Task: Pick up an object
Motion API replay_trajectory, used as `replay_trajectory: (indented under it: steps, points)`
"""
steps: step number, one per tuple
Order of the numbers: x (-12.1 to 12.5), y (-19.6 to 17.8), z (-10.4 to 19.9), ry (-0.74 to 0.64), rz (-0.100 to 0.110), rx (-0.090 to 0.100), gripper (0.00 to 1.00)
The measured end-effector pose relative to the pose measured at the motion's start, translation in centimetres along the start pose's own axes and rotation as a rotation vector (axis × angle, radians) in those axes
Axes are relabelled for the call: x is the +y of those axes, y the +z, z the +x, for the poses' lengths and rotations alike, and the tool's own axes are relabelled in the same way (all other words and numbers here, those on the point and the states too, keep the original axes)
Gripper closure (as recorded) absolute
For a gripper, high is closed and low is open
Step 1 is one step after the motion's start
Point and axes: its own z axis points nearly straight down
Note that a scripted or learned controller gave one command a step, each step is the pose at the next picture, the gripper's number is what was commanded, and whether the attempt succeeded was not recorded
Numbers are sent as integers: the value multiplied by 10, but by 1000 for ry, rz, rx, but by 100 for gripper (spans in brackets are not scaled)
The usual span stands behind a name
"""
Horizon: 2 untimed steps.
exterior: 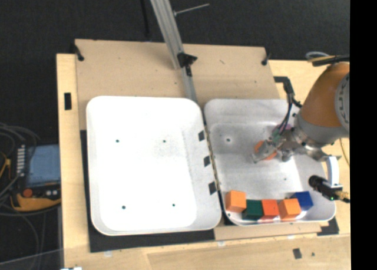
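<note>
Several small blocks lie in a row along the front wall of the right bin [247, 112]: an orange block [237, 200], a green block [254, 208], two more orange blocks [270, 207] [290, 207] and a blue block [303, 199]. My gripper [266, 151] hangs over the middle of the right bin, behind the row and apart from it. It points left from the grey and orange arm [324, 106]. A small orange-red patch shows at the gripper's tip, too small to identify.
The left bin [97, 163] sits beside the right one on the wooden bench. A slanted metal rail [168, 21] rises behind the bins. Cables and a blue box [44, 165] lie off the bench's left side.
</note>
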Motion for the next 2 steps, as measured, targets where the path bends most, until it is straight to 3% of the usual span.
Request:
replay_trajectory:
  steps: [1,2]
  points:
    - [2,-15,0,6,-10,1,100]
    - [7,-79,2,-5,-12,-1,100]
